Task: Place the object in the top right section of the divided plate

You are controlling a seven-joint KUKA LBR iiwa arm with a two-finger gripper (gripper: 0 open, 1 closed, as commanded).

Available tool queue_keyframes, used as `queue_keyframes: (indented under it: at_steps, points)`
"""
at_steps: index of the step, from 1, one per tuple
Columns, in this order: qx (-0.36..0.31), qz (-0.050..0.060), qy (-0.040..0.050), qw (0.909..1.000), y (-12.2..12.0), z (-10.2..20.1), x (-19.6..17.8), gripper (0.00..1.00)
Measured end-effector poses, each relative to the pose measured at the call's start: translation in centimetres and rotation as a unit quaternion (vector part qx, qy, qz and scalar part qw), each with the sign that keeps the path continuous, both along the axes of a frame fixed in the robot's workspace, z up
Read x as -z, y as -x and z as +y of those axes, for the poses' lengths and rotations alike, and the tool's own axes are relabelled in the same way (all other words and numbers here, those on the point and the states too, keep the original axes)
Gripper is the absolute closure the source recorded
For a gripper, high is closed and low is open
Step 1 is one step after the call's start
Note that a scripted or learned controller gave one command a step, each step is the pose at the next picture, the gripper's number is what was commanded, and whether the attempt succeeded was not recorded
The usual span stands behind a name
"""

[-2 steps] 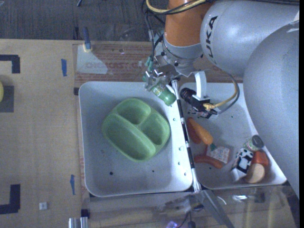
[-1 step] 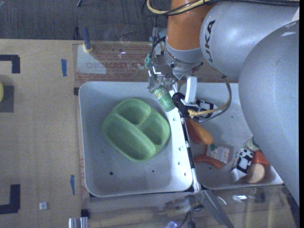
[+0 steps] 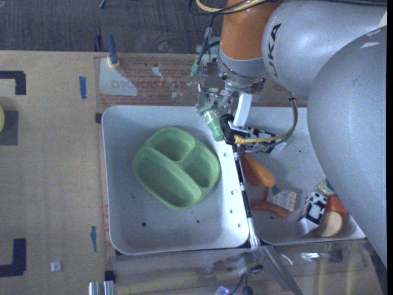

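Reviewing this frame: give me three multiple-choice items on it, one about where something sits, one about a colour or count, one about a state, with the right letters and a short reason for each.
1. Where does the divided plate lie?
A. In the left bin
B. In the right bin
C. On the bare bench

2. What colour is the divided plate?
A. White
B. Green
C. Orange

3. What is between the fingers of the gripper?
A. Nothing
B. A small green object
C. The plate

Answers:
1 A, the plate rests on the floor of the left bin, while the right bin holds the orange carrot-like toy and other items.
2 B, the whole plate with its three sections is light green.
3 B, the small green object sits at the fingertips, above the wall between the bins, beside the plate's upper right edge.
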State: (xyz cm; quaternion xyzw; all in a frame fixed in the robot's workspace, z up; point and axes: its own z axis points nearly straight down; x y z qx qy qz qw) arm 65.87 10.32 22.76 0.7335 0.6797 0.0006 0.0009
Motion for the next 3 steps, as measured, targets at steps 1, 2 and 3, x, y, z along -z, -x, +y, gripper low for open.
queue_keyframes:
  at_steps: [1, 2, 3]
  points:
    - [0.131, 0.002, -0.0002, 0.9914, -0.3, -4.7, 0.7, 1.0]
    - [0.227, 0.0, -0.0004, 0.9738, -0.8, -0.4, -1.1, 1.0]
    - [0.358, 0.003, 0.0002, 0.9337, -0.7, 0.4, 0.8, 1.0]
